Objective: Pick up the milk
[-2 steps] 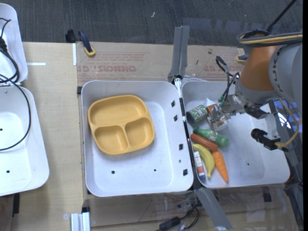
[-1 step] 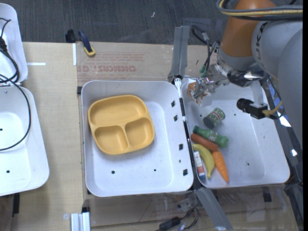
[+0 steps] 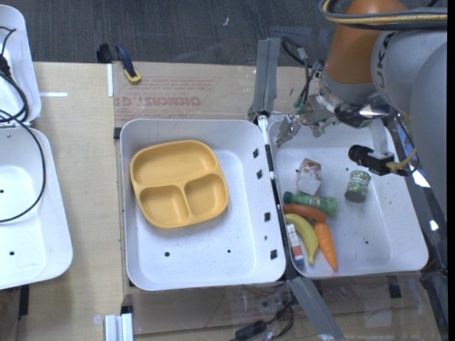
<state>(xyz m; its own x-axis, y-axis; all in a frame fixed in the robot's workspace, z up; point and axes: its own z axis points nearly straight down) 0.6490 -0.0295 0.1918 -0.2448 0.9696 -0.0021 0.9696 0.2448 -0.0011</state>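
**Inspector:** Camera view. Milk carton [image 3: 308, 176] lies in the right bin [image 3: 384, 251], toward its far-left part. Gripper [image 3: 288, 130] hangs at the carton's eleven o'clock, near the bin divider [image 3: 269, 183]; jaw state: cannot tell.

**Clerk:** Risks?

**Inspector:** Likely the divider blocking a descent, or a slip on the tilted carton. Green bottle [image 3: 311, 202] crowds six o'clock; open floor lies at three o'clock, before the can [image 3: 357, 186].

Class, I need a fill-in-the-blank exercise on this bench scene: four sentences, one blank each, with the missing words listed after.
1. The yellow divided plate lies in the ____ bin.
2. The milk carton sits in the ____ bin.
3. The banana lies beside an orange ____.
4. The gripper hovers near that bin's ____ corner, apart from the milk carton.

Missing words: left; right; carrot; far left
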